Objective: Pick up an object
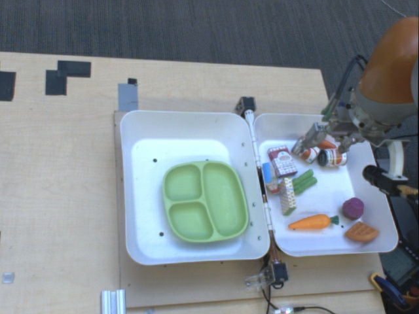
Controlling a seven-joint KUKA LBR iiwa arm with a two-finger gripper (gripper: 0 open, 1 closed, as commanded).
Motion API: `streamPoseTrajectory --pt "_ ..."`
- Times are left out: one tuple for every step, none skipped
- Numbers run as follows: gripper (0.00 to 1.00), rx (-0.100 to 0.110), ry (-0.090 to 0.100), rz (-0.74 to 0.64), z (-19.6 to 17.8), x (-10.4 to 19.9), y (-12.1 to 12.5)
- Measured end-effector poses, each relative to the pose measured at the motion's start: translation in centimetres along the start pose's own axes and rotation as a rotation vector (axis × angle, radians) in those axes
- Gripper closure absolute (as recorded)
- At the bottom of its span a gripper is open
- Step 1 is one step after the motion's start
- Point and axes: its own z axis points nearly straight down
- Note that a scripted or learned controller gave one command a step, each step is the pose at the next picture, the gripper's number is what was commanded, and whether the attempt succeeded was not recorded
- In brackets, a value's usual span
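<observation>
Camera view: two white bins; the left bin (131,195) holds one green divided plate (205,201). The right bin (386,237) holds one carrot (310,223), one purple ball (353,208), one orange wedge (361,232), one carton (281,161). The gripper (322,146), fingers spread and holding nothing, hovers above a red-and-white can (331,157) lying directly beneath it.

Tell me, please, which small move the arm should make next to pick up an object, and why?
Probably lower the gripper a little, straight down onto the red and white object just beneath it in the right bin. The gripper sits at that bin's upper part, over this object, and nothing is seen held yet. The carrot and purple ball lie farther off.
</observation>
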Motion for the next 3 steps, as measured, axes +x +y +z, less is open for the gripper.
streamPoseTrajectory --pt "0.0 -0.012 -0.002 0.003 14.3 -1.4 2.2" --pt "1.0 -0.016 0.001 0.001 13.1 -1.2 2.4" --pt "0.0 -0.015 0.001 0.0 13.1 -1.2 2.4"
